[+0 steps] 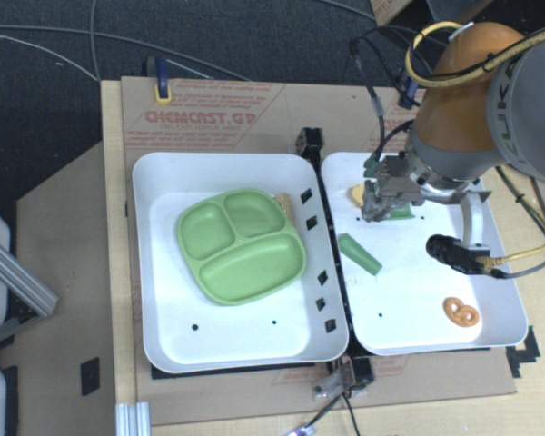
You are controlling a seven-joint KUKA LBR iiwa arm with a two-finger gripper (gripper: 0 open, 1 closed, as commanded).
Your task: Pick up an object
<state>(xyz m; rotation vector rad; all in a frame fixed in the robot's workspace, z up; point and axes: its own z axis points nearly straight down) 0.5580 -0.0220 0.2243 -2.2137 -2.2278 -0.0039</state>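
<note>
A green sectioned plate (242,244) lies in the left bin (163,325), with a small tan piece (283,204) at its upper right edge. In the right bin (418,334) lie a green block (359,253) near the left wall, a tan pretzel (460,312) at the lower right, a yellow thing (356,193) at the upper left, and a green thing (400,212) partly hidden under the gripper. My gripper (378,204) is low over the upper left of the right bin, between the yellow thing and the green thing.
The arm's orange band (463,89) and grey body reach in from the upper right over the right bin. Black clips (310,141) sit along the divider between the bins. A cardboard sheet (209,112) lies under both bins.
</note>
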